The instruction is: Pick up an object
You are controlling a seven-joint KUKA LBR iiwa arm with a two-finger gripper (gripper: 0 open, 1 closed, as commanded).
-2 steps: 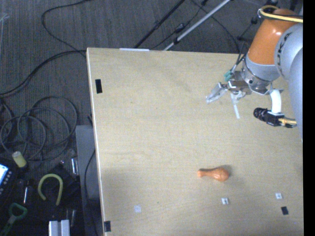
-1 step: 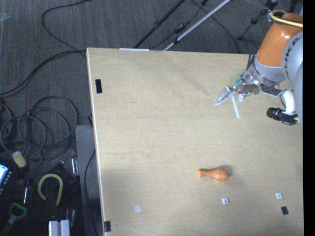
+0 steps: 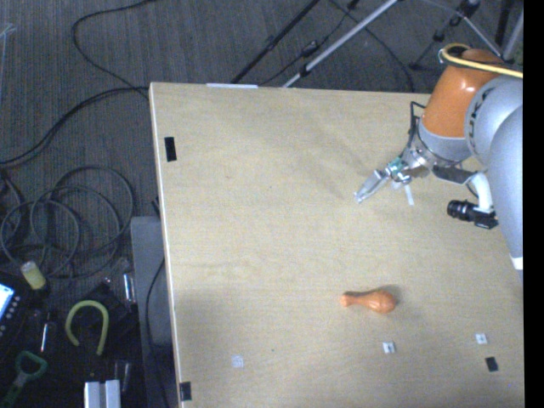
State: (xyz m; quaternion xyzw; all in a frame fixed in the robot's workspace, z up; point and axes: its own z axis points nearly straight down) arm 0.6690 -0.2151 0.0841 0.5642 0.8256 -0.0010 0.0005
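Looking from left to right: dark carpeted floor [image 3: 76,75] with looped black cables [image 3: 64,219] and a green hook-shaped item [image 3: 87,323] lies beside my tabletop [image 3: 255,228], a pale wooden surface with a small black marker [image 3: 170,149] near its left edge. An orange pear-shaped object [image 3: 371,300], the thing to be picked up, lies on its side toward the near edge, narrow end pointing left. Farther back and right, well apart from that object, my tool [image 3: 387,181] hangs above the bare wood, pointing left and downward. Its two thin fingers [image 3: 367,191] look slightly parted, with nothing between them. My grey arm [image 3: 501,143] with its orange band [image 3: 450,100] enters from the right.
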